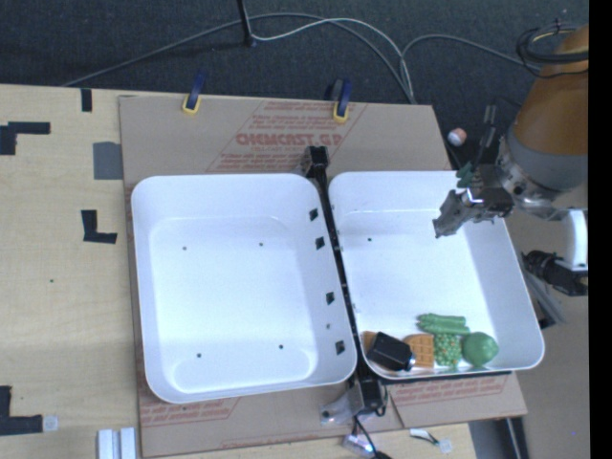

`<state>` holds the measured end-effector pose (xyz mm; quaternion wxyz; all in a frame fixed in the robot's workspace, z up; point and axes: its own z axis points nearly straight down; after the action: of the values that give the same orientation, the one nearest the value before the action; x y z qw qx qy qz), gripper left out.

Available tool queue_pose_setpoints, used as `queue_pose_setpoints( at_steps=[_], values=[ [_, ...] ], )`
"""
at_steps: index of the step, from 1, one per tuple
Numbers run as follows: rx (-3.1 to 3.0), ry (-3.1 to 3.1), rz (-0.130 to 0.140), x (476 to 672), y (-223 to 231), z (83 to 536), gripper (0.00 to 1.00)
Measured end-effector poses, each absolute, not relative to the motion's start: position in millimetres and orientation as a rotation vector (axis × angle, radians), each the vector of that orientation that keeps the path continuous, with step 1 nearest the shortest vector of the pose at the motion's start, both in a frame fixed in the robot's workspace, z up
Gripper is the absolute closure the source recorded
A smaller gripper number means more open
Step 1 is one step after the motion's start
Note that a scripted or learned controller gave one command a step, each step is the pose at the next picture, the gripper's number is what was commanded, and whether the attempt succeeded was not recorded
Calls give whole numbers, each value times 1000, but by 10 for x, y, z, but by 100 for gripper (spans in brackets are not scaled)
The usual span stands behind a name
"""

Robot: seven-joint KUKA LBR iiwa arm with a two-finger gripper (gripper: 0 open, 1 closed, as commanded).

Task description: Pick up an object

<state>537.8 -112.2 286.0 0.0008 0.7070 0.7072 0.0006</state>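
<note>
Several small objects lie along the near edge of the right bin [382, 204]: a black block [390, 351], an orange waffle-like piece [419, 348], a green pea pod [442, 323], a green and yellow corn-like piece [447, 348] and a green ball [480, 348]. My gripper [452, 213] hangs over the far right part of that bin, well above and behind the objects. Nothing shows between its dark fingers.
The left bin [153, 199] sits beside the right one, joined by a black divider with clips [330, 256]. Both rest on a cardboard sheet [277, 137] held by clamps. Cables run across the dark floor behind the bench.
</note>
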Motion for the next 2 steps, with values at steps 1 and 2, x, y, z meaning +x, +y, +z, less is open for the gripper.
queue_pose_setpoints(
  at_steps=[1, 2],
  values=[
    [2217, 2228, -1, 5348, -520, 2694, 100],
    [2218, 2228, -2, 5308, 23, 2482, 100]
  ],
)
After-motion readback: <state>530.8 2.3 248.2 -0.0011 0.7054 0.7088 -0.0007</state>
